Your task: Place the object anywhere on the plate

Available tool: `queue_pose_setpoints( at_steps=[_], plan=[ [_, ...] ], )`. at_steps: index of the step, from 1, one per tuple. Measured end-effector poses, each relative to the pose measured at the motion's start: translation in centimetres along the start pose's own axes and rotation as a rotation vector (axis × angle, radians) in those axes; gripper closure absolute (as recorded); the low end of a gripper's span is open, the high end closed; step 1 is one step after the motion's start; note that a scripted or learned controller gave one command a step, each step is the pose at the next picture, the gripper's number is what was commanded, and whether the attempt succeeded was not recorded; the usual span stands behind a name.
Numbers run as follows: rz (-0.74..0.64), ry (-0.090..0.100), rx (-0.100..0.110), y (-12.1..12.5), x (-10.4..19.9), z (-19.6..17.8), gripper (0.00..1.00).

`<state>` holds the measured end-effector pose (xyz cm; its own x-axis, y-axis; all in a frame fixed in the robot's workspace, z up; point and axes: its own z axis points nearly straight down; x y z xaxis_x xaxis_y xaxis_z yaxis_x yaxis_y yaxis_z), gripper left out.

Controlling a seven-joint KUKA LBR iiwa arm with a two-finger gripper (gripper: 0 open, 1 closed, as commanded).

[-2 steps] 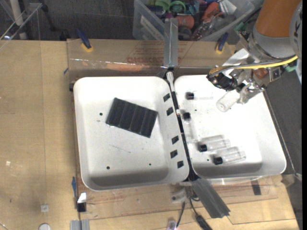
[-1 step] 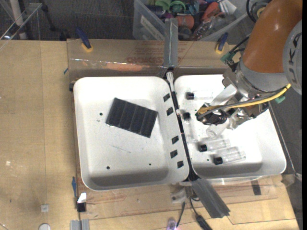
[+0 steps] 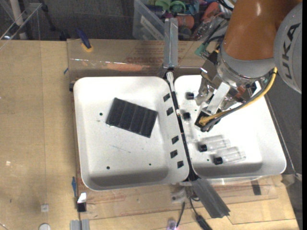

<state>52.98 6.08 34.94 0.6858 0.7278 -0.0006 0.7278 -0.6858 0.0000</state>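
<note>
The plate (image 3: pixel 132 117) is a black ribbed rectangle lying flat in the left bin (image 3: pixel 91 166), slightly skewed. Two clear vials with black caps lie in the right bin (image 3: pixel 268 143): one (image 3: pixel 214 143) near the bin's middle, the other (image 3: pixel 231 155) just in front of it. My gripper (image 3: pixel 209 103) hangs over the back half of the right bin, a little behind the vials and well right of the plate. Its underside is hidden by the wrist, and I see nothing held in it.
Two small black-capped items (image 3: pixel 190 95) (image 3: pixel 186 115) sit near the right bin's left wall. A central divider (image 3: pixel 173 123) with black clips separates the bins. A crate of colourful toys (image 3: pixel 177 6) stands behind the bench.
</note>
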Motion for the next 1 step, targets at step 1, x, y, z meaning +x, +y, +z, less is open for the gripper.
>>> queue_pose_setpoints(
  at_steps=[1],
  plan=[
    [0.091, -0.001, 0.001, 8.03, 2.01, 5.25, 1.00]
  ],
)
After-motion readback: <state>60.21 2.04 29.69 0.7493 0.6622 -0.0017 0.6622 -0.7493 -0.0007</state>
